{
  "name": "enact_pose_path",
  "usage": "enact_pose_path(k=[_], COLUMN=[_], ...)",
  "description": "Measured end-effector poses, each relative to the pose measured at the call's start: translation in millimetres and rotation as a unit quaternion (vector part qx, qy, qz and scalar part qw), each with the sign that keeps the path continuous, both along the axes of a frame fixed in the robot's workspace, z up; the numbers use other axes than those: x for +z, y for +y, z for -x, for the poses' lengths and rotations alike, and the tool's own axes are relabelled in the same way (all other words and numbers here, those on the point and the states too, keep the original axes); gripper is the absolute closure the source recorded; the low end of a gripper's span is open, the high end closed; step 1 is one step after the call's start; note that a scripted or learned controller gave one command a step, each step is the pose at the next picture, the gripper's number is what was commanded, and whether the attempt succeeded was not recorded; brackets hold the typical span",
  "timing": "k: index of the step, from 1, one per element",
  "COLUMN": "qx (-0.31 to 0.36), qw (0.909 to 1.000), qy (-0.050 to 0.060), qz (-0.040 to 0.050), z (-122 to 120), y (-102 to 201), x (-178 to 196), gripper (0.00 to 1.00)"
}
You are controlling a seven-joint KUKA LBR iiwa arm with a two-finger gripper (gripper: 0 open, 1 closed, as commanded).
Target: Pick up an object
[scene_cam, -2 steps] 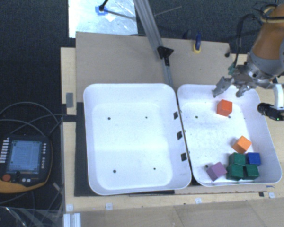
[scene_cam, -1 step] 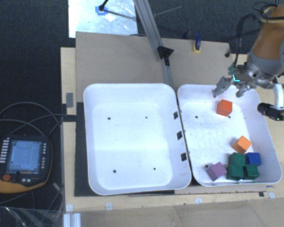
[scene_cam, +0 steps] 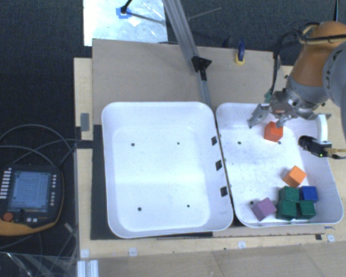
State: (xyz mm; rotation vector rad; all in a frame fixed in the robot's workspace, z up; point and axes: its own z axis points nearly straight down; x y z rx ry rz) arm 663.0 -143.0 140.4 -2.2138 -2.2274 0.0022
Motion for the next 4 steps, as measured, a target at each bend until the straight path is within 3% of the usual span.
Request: enact_pose_path(k=[1,2,3,4], qx=[-0.001,0.001,-0.001,0.0], qw=[0.9999,0.9999,1.0,1.0], qy=[-0.011,-0.013,-0.005,-0.005], qz=[0.0026,0.0042,0.001,0.0008], z=[-6,-7,-11,-13], y=[-2,-2,-12,-12], x=[-24,-13,45,95], gripper=[0.0,1.0,1.0,1.0])
